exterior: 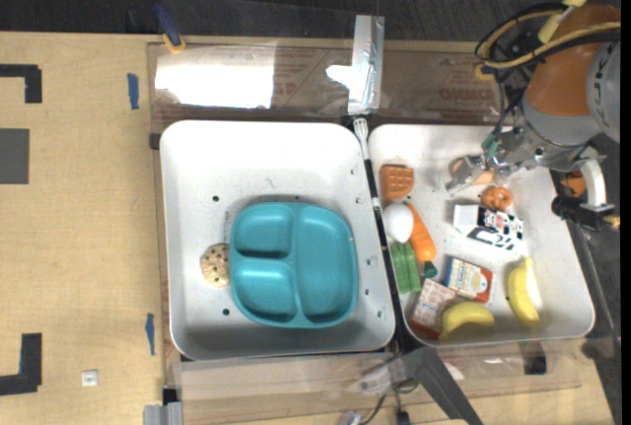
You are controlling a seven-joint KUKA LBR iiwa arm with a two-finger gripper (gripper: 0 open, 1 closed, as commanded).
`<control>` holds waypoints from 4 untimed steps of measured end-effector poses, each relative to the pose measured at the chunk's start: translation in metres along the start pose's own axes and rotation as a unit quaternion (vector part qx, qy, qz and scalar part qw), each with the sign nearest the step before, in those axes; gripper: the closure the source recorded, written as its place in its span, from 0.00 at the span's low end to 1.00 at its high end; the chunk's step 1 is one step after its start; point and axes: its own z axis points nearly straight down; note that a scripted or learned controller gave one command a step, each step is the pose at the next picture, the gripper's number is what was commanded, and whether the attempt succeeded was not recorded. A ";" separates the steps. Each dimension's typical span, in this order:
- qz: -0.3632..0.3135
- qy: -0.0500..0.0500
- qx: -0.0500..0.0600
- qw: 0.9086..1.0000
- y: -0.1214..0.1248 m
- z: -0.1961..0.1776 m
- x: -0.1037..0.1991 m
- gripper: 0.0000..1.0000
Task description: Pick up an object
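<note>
The bench (pixel 69 216) carries two white bins side by side. The left bin (pixel 197 157) holds a teal divided tray (pixel 293 261) lying flat near its front, with a speckled cookie (pixel 215 264) just beside the tray's left edge. The right bin (pixel 572 310) is crowded with toy food. The arm (pixel 572 83) comes in from the upper right, its orange band above the wrist, and its gripper (pixel 480 169) sits low over the back of the right bin; whether the claw is open or closed cannot be told from this slant, and nothing is clearly seen between it. Just below the gripper lies a small orange-red piece (pixel 498 197), touching or nearly touching a white carton with black patches (pixel 488 226). Toward the front right a banana (pixel 524 291) lies lengthwise, and a second banana (pixel 464 317) lies crosswise at the front edge, with a juice box (pixel 469 279) between them and a red-and-white packet (pixel 430 301) to its left. Along the bin's left wall, from back to front, sit a waffle (pixel 396 180), a white egg (pixel 398 222), a carrot (pixel 422 234) and a green vegetable (pixel 405 265).
</note>
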 end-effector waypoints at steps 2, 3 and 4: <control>0.006 0.000 -0.009 1.000 0.026 0.011 -0.042 1.00; 0.002 -0.006 -0.017 1.000 0.011 -0.084 0.009 1.00; -0.009 -0.004 -0.011 1.000 -0.017 -0.089 0.090 1.00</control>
